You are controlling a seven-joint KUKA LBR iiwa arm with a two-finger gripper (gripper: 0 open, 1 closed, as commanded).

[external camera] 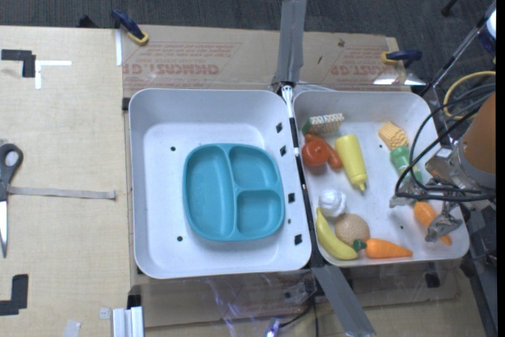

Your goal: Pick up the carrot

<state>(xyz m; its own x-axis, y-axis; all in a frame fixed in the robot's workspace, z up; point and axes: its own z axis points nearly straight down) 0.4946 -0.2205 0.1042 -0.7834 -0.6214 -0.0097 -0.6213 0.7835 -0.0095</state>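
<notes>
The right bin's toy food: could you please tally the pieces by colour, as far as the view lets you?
Yellow: 3, mustard bottle, banana, corn
Orange: 2, carrot, a piece under the gripper
Red: 1, tomato-like piece
Green: 1
White: 1
Tan: 2, round piece, cracker-like piece
Total: 10

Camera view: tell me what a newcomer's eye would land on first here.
First comes the teal divided tray, alone in the left white bin. Next is the bright jumble of toy food in the right bin: a yellow bottle, a banana and the carrot along the near edge. At that bin's right side, the robot's hand hangs low amid black cables.
</notes>
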